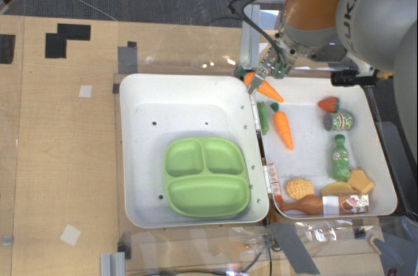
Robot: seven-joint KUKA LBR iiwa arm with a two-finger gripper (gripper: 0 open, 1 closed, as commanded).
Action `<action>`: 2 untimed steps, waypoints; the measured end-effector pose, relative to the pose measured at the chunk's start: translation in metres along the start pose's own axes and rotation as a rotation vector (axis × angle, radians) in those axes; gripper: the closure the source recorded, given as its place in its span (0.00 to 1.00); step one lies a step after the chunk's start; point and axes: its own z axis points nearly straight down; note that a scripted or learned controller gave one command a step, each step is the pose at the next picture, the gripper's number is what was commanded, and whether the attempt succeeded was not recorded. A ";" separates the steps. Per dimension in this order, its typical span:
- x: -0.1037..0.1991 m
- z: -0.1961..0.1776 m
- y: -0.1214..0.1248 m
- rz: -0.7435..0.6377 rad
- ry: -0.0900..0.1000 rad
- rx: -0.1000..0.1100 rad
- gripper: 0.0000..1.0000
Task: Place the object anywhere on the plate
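Observation:
A green plate (206,177) with three compartments lies in the left bin (140,138), toward its front. My gripper (256,81) hangs over the back left corner of the right bin (382,157), close to the wall between the bins. An orange toy carrot (270,92) crosses between its fingers, with orange showing on both sides of them. The gripper looks shut on this carrot. It is well behind and to the right of the plate.
The right bin also holds a second carrot (283,128), a thin green vegetable (262,117), a strawberry (328,104), a green can (340,120), a green bottle (339,158), a waffle (300,188) and a sauce bottle (325,205). A metal bracket (247,40) stands behind the gripper.

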 end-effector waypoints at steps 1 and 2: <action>0.090 0.043 0.028 0.059 0.009 0.000 1.00; 0.086 0.041 0.025 0.065 0.004 -0.001 0.00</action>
